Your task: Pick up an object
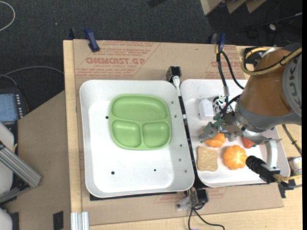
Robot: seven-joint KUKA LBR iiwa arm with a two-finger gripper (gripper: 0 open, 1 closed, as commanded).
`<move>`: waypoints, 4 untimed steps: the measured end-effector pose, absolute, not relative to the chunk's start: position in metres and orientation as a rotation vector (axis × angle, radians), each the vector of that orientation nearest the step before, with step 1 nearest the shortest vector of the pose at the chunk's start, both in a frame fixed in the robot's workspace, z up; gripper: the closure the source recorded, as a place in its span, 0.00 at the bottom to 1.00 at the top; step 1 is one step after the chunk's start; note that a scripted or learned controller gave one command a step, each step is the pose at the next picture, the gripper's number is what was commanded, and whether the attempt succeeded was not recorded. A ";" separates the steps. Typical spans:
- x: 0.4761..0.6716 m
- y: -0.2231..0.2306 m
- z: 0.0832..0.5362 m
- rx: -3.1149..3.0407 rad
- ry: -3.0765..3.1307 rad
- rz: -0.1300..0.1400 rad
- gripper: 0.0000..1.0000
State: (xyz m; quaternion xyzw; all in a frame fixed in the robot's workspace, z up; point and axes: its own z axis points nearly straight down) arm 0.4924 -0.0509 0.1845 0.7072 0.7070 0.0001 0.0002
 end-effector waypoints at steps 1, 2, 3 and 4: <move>0.492 -0.051 0.185 2.222 2.221 0.000 0.00; 0.493 -0.051 0.195 2.220 2.219 0.003 1.00; 0.479 0.065 0.204 2.209 2.238 0.006 1.00; 0.481 0.072 0.360 2.209 2.219 0.026 1.00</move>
